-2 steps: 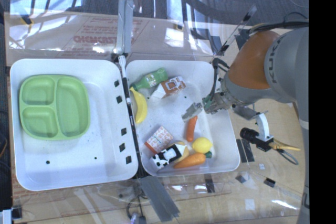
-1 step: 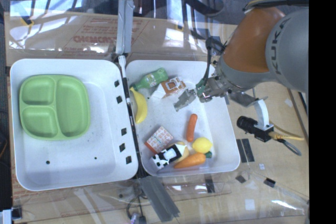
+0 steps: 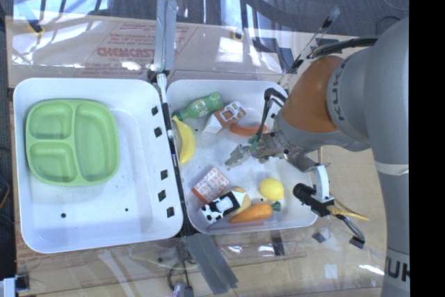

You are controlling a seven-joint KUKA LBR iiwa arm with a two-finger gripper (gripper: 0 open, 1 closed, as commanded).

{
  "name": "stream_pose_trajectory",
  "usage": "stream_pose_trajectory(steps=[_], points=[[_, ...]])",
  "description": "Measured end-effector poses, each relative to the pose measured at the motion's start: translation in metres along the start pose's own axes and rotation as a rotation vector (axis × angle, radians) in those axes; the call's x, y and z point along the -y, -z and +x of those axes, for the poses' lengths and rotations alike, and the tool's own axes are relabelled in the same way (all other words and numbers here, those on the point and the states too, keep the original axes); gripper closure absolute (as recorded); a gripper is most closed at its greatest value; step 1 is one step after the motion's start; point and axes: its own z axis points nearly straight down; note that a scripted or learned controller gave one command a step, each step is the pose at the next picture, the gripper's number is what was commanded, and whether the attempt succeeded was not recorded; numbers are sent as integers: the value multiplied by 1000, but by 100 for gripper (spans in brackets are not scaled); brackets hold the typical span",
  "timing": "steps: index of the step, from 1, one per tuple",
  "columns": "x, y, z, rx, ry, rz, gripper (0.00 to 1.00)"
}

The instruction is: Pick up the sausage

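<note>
Tool point(image 3: 240, 155) beside sausage point(image 3: 245, 129); "CHEMCAST" lettering point(image 3: 125, 51)

The grey arm point(image 3: 389, 115) was extended in from the right, its orange band point(image 3: 313, 104) bent low over the right bin's right edge. The gripper point(image 3: 240, 155) was pointed leftward toward that bin's middle, fingers spread apart.

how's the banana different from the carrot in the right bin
The banana is yellow and curved, lying against the right bin's left wall; the carrot is orange and straighter, lying by the near wall. The banana runs lengthwise down the view, the carrot across it. Both are elongated toy foods.
</note>
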Motion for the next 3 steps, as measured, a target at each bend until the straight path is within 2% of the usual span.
stream_pose_trajectory(steps=[1, 2, 3], points=[[0, 9, 0, 0, 4, 1, 100], [-57, -12, -42, -1, 10, 0, 100], [-36, -12, -39, -2, 53, 1, 100]])
